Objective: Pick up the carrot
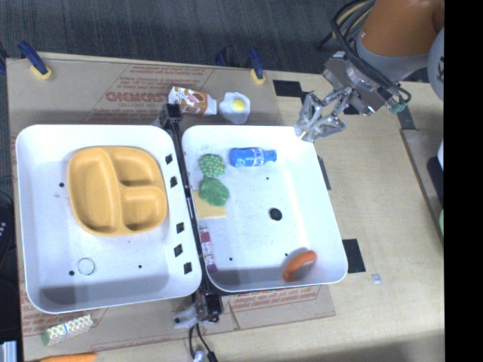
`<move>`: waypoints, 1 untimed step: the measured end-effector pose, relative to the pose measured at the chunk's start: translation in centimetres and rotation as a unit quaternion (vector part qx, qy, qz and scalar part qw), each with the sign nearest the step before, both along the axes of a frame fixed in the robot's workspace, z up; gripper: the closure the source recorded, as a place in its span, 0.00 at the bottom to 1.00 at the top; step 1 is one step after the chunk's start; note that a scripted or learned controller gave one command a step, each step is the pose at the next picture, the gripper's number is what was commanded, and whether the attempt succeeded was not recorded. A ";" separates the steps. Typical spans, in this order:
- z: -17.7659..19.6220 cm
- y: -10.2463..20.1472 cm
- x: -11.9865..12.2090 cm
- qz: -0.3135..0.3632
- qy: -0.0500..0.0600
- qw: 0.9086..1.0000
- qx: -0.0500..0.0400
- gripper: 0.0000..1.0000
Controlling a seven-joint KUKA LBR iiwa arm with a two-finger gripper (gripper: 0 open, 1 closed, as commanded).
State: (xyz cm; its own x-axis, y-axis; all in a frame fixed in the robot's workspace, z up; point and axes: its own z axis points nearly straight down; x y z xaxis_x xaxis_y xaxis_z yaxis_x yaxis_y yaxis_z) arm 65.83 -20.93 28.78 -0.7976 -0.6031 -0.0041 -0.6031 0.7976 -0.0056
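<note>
On your far left, the left bin point(30, 202) holds a yellow divided tray point(117, 188), lying flat in its upper half. Below that bin, on the table point(392, 292), you can see a small patterned roll point(68, 328) near the front edge. Behind the seam between the two bins sit a small brown-and-white carton point(189, 100) and a white-and-yellow toy egg point(235, 106), side by side. In the right bin point(317, 202) you have a bumpy green vegetable point(212, 164) and a leafy green piece point(214, 192) near its left wall, a yellow slab point(210, 210) just below them, and a blue bottle point(252, 157) lying on its side near the back wall. The carrot point(299, 263) lies in the front right corner of that bin, touching the rim. The gripper point(317, 124) hangs over the back right corner, well apart from the carrot; you cannot tell whether it is spread or closed.
</note>
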 end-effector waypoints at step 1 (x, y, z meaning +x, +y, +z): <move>1.1 0.1 0.1 0.000 -0.001 1.000 0.000 1.00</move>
State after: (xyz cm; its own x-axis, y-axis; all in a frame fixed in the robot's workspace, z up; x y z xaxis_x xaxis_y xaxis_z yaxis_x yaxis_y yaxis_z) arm 65.91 -20.87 29.86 -0.7979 -0.6027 -0.0049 -0.6027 0.7980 -0.0068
